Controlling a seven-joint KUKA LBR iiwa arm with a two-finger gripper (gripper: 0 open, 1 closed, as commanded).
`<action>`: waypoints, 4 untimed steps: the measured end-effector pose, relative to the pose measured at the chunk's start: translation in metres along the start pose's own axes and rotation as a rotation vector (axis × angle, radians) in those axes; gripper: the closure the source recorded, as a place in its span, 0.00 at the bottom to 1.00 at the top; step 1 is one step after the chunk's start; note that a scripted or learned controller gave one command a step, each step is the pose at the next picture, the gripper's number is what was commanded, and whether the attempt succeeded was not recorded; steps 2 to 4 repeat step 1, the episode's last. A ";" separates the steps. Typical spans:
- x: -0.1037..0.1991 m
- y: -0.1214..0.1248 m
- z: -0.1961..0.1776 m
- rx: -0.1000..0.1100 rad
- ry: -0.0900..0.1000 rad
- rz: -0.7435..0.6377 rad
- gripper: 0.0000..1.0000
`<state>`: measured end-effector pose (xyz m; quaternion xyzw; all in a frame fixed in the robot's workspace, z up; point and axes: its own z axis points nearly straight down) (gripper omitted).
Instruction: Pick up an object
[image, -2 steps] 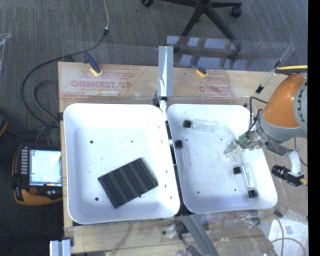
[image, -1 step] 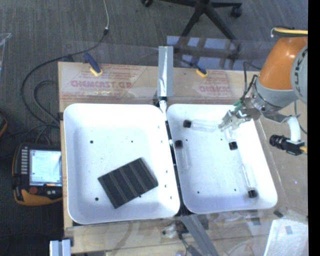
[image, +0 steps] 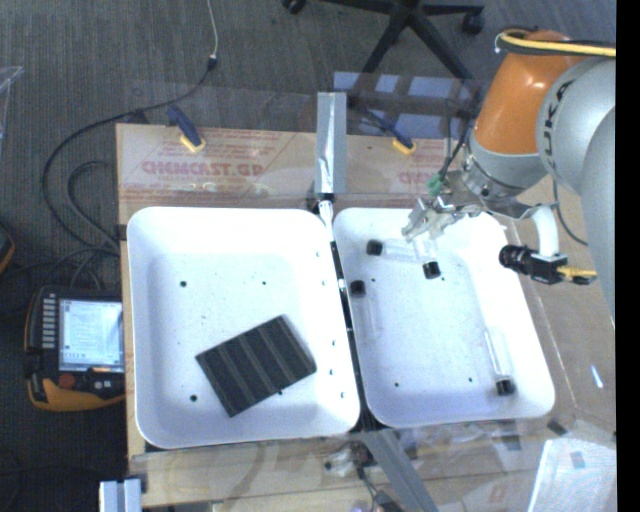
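A dark ribbed block (image: 256, 364) lies flat on the floor of the left bin (image: 150, 250), toward its near edge and turned at a slant to the walls. It is well apart from the gripper (image: 428, 222), with the divide between the two bins lying between them. Nothing is between the gripper's fingers, and whether they are spread or closed cannot be told, since they are small and pale against the white bin.

The gripper hangs over the far part of the right bin (image: 530, 340), near its back wall. Just beside it on the bin floor are two small black pieces, one (image: 374, 247) to its left and one (image: 432, 269) nearer the camera. A third small black piece (image: 356, 288) sits by the left wall of that bin. A clear tube with a dark end (image: 497, 366) lies near the right wall.

The arm (image: 545, 100), grey with its orange band, comes in from the upper right.
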<state>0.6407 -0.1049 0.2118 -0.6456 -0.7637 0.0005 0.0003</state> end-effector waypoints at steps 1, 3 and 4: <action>0.041 0.035 -0.017 -0.001 -0.001 -0.016 1.00; 0.041 0.035 -0.017 -0.001 -0.001 -0.016 1.00; 0.041 0.035 -0.017 -0.001 -0.001 -0.016 1.00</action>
